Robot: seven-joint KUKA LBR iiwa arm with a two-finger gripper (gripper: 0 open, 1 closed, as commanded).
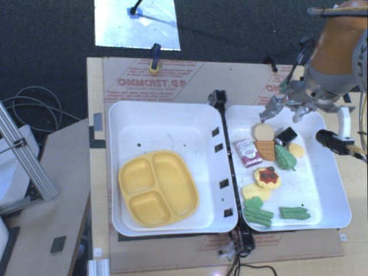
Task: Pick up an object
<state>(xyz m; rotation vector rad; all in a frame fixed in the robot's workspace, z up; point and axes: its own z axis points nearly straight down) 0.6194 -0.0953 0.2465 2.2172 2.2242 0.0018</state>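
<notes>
fingers [286, 112]: mine, apart, empty, above right bin's [333, 183] far edge | target: tan round piece [264, 132] just below, touching waffle [266, 149] | risk: crowding neighbours; i may nudge or pinch two

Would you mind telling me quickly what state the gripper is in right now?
Gripper: open, nothing between its fingers, poised above the far edge of the right bin.

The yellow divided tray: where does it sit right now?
The yellow divided tray lies in the left white bin, toward its front edge, apart from the toy food in the right bin.
</notes>
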